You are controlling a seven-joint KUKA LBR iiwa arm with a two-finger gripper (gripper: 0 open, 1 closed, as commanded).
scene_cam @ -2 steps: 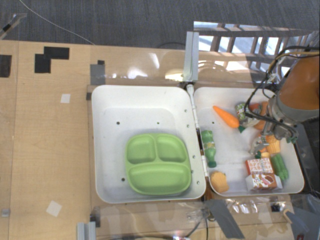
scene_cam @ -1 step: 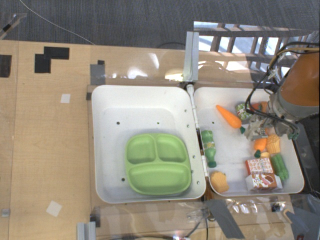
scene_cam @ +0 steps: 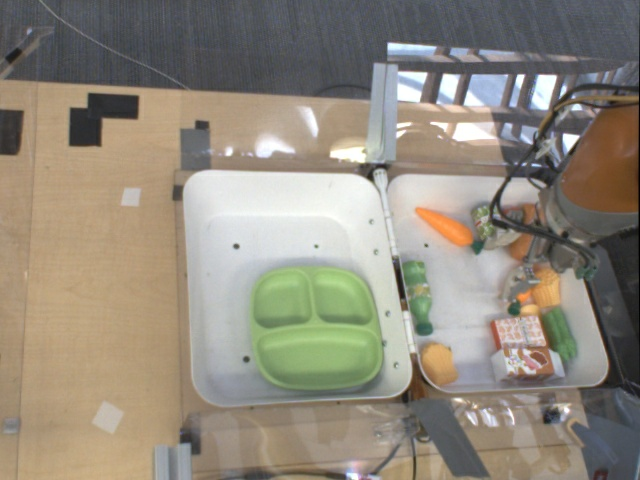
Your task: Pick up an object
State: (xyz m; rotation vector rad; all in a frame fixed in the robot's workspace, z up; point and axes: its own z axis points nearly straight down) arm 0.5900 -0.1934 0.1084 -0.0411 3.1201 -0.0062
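carrot [scene_cam: 444,226], green bottle [scene_cam: 417,298], carton [scene_cam: 523,349], claw [scene_cam: 524,290] among them

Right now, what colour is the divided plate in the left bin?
Light green; the plate shows best in the camera view.

The right bin's [scene_cam: 600,373] middle floor lies open, ringed by carrot [scene_cam: 444,226], green bottle [scene_cam: 417,296] and carton [scene_cam: 523,351].

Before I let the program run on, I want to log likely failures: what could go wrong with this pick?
The gripper sits among crowded toys in the right bin: it may nudge the yellow piece or carton instead of grasping one. The carrot looks rounded and could slip.
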